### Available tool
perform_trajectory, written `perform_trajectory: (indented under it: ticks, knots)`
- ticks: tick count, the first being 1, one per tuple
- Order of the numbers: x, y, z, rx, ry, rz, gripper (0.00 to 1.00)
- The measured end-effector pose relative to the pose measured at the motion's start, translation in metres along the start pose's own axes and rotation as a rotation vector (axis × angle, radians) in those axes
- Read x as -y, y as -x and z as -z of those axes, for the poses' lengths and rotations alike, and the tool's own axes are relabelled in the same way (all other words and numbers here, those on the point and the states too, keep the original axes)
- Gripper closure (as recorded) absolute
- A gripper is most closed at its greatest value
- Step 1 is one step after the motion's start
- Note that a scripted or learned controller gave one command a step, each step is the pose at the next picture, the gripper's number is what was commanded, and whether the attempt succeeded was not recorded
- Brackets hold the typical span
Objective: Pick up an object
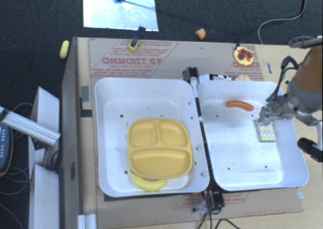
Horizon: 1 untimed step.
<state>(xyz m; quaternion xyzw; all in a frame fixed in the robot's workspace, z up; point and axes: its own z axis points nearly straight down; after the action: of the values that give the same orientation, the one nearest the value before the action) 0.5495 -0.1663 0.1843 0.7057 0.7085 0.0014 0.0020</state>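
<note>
Left bin (108, 122): yellow divided tray (159, 148), banana (147, 183) | right bin (237, 172): orange sausage (239, 105), patterned card (266, 132) | gripper (266, 117): I cannot tell its grip.

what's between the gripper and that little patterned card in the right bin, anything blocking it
Nothing visible blocks it. The gripper sits directly over the top edge of the patterned card in the right bin. The nearest other item, an orange sausage, lies apart, up and to the view's left.
</note>
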Motion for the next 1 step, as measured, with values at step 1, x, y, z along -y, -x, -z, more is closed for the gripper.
perform_trajectory:
  ticks: [1]
  knots:
    - [0.0007,0.0003,-0.0008,0.000,-0.002,-0.001,0.00]
